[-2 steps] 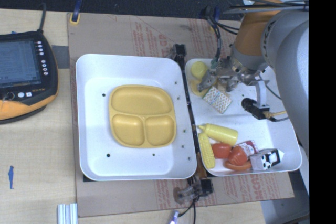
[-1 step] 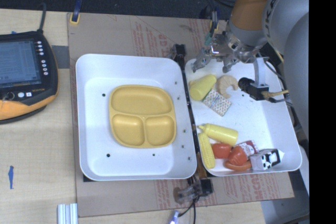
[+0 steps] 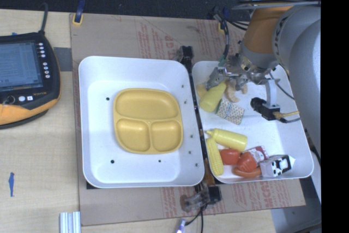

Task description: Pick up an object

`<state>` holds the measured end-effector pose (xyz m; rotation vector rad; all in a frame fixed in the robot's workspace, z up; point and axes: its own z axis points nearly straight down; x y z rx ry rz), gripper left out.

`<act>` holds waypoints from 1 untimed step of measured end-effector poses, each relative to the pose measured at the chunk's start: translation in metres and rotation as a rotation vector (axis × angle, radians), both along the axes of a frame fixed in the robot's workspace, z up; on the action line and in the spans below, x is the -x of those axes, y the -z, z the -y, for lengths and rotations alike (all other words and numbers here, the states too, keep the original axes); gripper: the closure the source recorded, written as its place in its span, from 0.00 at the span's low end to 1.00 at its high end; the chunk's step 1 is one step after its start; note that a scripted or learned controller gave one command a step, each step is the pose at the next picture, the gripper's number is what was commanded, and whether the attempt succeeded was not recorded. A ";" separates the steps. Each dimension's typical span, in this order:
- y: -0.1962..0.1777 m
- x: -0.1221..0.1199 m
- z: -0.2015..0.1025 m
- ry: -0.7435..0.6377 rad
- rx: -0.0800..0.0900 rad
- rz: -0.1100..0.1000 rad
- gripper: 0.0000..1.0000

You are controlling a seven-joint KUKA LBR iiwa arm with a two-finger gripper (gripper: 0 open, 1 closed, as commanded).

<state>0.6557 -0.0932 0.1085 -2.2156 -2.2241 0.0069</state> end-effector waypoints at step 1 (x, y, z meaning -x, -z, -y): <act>0.011 -0.002 0.007 0.001 0.002 0.005 0.00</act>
